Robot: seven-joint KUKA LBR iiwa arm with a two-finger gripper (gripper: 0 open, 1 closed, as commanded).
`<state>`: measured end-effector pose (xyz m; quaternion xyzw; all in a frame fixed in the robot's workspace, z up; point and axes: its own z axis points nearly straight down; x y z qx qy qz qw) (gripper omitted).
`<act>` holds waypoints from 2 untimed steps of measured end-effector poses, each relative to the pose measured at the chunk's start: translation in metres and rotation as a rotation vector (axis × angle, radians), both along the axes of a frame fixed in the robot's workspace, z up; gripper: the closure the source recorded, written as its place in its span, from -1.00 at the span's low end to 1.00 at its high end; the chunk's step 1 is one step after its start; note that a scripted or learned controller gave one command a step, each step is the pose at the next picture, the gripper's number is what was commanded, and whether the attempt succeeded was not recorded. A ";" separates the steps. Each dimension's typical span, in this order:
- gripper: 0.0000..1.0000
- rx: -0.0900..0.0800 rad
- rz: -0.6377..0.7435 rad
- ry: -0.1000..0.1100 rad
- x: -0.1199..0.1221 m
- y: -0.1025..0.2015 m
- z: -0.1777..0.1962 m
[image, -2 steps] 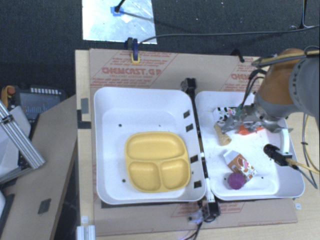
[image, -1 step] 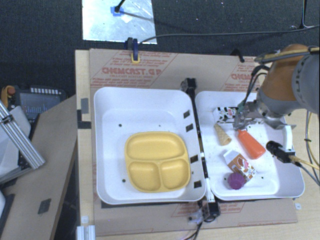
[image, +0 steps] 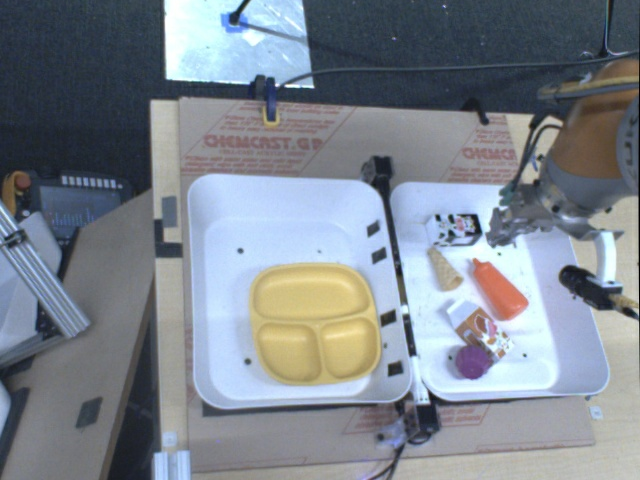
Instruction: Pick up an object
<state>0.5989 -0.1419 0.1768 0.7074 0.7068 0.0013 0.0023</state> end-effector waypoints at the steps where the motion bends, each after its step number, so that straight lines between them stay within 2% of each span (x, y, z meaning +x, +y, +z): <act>1: 1.00 -0.001 0.005 -0.004 0.002 -0.001 0.065; 2: 1.00 -0.001 0.005 -0.003 0.004 -0.001 0.117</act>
